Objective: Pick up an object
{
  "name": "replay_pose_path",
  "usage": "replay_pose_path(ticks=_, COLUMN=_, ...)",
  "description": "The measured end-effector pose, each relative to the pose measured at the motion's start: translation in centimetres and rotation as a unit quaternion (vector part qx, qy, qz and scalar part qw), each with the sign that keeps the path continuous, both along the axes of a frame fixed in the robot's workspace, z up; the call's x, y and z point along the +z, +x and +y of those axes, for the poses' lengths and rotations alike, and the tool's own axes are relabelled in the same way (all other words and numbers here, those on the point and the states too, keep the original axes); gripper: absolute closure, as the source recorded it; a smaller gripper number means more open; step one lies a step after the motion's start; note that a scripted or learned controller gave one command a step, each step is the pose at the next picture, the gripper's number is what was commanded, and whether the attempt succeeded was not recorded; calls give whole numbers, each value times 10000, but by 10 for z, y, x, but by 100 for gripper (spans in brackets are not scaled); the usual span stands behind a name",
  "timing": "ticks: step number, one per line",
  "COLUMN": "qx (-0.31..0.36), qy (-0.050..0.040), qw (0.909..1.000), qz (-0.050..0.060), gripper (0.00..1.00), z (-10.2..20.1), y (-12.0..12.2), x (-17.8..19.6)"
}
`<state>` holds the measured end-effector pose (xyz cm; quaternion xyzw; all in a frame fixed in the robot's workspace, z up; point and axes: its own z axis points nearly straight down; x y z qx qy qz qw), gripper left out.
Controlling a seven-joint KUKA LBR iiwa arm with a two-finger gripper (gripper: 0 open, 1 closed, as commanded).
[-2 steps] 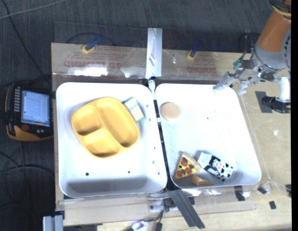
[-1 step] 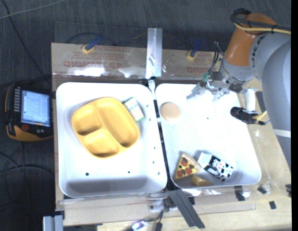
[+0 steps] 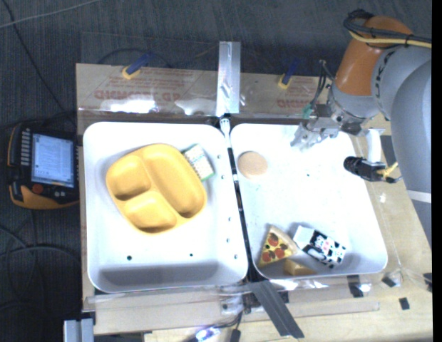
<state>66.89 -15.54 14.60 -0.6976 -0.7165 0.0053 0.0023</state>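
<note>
Altogether one yellow tray [image 3: 155,187], one cookie [image 3: 252,164], one pizza slice [image 3: 276,247]; fingers' [image 3: 309,135] state unclear.

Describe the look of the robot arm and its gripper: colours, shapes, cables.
The arm is bulky, smooth and rounded, light grey, with an orange band above the wrist. Dark cables loop over the top of the orange part. The gripper is a small metallic grey assembly with thin wires running down to it; its details are too small to tell.
</note>
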Motion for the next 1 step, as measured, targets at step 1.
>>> replay_pose_path(ticks=1, qx=1469, qy=17, qw=9891, qz=-29, gripper=100, z=31, y=-13, x=143)
